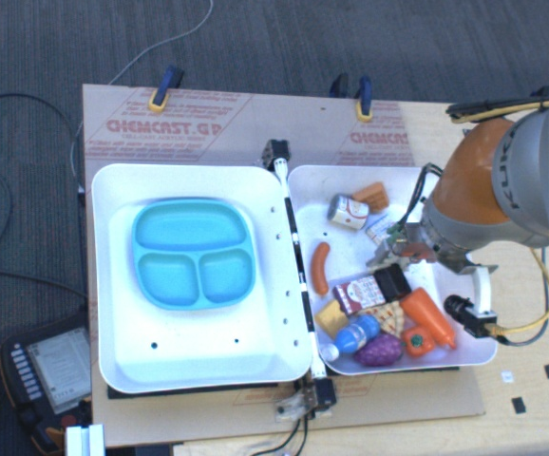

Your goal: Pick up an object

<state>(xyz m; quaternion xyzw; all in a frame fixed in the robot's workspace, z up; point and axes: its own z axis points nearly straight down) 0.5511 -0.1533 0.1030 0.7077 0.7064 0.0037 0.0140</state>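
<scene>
Two shallow white bins side by side on the desk (255, 112): left bin (113, 350) with a blue divided tray (196, 253) lying flat in its middle, right bin (303, 183) crowded with small items. Gripper (394, 247) low inside the right bin, at its middle right, reached in under the orange band (474, 174) of the grey arm. Whether the fingers are apart or together: cannot tell, hidden in the clutter below the wrist. Just below the gripper, a dark rectangular packet (391, 280), touching or nearly so. Toward the bin's far edge, a small can (350, 212) on its side beside an orange block (374, 196). Near the bin's left wall, a red sausage (320, 267), upright along the wall. Along the near edge, packed together: yellow piece (331, 315), blue bottle (356, 334), purple grapes (380, 351), carrot (429, 317).
</scene>
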